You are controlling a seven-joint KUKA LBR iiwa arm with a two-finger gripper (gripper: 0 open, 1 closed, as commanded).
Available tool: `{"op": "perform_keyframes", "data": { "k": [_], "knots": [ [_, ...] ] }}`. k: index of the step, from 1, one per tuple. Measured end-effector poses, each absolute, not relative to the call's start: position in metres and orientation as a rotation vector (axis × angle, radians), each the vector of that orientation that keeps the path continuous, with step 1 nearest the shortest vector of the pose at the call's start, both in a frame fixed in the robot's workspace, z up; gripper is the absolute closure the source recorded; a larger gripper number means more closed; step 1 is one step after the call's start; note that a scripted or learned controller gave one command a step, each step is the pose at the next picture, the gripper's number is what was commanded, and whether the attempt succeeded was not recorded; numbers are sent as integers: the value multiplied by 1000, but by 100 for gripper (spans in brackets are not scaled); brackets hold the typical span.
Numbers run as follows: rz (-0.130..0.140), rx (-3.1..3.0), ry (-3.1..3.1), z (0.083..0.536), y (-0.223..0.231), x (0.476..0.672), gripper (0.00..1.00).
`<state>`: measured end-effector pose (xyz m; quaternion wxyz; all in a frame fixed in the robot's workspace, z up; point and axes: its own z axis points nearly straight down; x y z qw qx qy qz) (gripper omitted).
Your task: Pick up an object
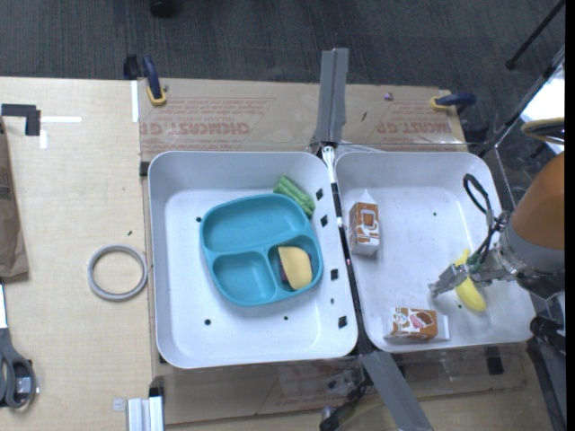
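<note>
Start at the left of the worktop (72,169): you see a grey ring (118,271) lying on the wood, well clear of the bins. Next comes the left bin (171,330), which carries a blue divided tray (243,241); a yellow-cream piece (296,266) sits in the tray's lower right compartment, and a green item (295,194) rests just beyond the tray's far edge. Move on to the right bin (413,178): a small brown-and-white carton (364,227) lies near its left wall, and a second carton (415,324) lies by the front edge. Farther right, your pincer (460,278) sits low over a yellow banana-like object (471,296), its grey fingers (443,285) reaching down beside it. You cannot tell from here whether those fingers are spread or pressed together, nor whether the yellow object lies between them. Judge the task as mid-attempt: the approach looks made, but the object rests on the bin floor, so the secure grasp and the lift are left to do.
</note>
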<state>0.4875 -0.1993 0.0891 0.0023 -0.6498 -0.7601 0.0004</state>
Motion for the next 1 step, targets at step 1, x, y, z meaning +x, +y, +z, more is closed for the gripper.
{"op": "perform_keyframes", "data": {
  "k": [1],
  "knots": [
    [2,-2043,-2377,96,-200,488,100]
  ]
}}
